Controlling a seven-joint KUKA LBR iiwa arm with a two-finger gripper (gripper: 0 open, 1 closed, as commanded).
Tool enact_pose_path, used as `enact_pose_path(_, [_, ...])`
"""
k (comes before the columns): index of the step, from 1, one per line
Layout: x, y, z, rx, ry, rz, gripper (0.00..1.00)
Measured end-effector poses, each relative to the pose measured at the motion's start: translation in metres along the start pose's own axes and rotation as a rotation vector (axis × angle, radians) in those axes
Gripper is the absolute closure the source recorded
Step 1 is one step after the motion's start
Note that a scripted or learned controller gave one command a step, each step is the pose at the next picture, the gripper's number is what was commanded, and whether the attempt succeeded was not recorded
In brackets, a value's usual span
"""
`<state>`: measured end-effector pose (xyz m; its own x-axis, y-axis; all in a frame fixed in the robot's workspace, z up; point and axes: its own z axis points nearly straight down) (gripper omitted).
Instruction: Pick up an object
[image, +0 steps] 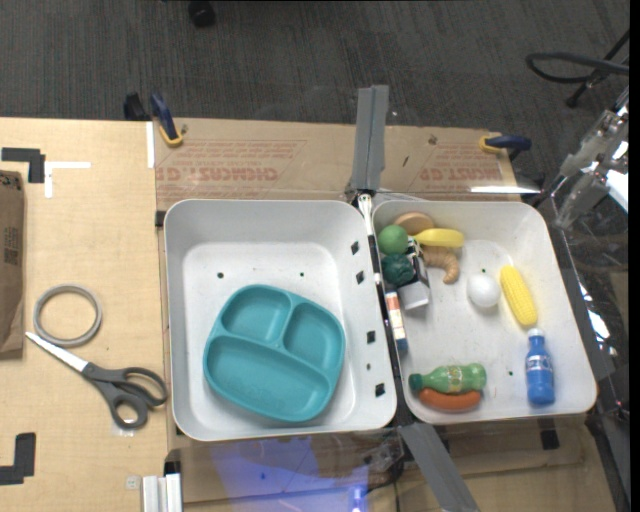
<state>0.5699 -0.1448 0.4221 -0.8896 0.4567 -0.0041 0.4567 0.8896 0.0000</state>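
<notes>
The right bin (560, 260) holds several small items. Along its left wall sit a green ball (392, 239), a dark green lump (397, 268) and a white-and-red tube (396, 316). A yellow banana (440, 238) and a brown roll (413, 221) lie at the back. A white egg (484, 291) and a corn cob (518, 295) rest mid-bin. At the front are a blue bottle (539, 369), a green bottle (450, 378) and a red sausage (450, 400). In the left bin (200, 230) lies a teal divided plate (275, 352).
On the wooden bench to the left are scissors (110, 380), a tape roll (67, 314) and a brown bag (8, 260). Cardboard (260, 170) with blue clamps (165, 120) lies behind the bins. Metal framing (600, 150) stands at the right.
</notes>
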Motion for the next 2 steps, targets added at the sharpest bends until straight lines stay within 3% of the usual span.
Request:
enact_pose_path(1, [0.025,-0.065,0.174,0.001,0.004,0.105,0.00])
enact_pose_path(2, [-0.013,-0.066,0.276,0.000,0.003,0.071,0.00])
